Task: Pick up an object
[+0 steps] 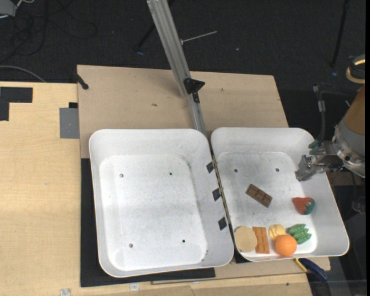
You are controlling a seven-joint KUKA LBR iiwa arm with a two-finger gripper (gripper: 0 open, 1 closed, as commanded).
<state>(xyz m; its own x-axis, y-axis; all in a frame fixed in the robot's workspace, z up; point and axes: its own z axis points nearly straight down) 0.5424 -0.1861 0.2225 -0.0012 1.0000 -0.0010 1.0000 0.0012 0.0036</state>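
White right bin [259, 142] is being overhung by the gripper [304, 167] at its right rim; jaw state cannot be told. Nothing is being held yet. Red-green toy [303, 205] is lying just below the jaws, brown block [258, 195] below-left; grasping is still pending.

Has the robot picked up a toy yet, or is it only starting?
Only starting. The gripper hangs over the right bin's far edge with nothing between its fingers. The brown block, red piece and orange ball all lie in that bin. Reaching down, gripping and lifting are left.
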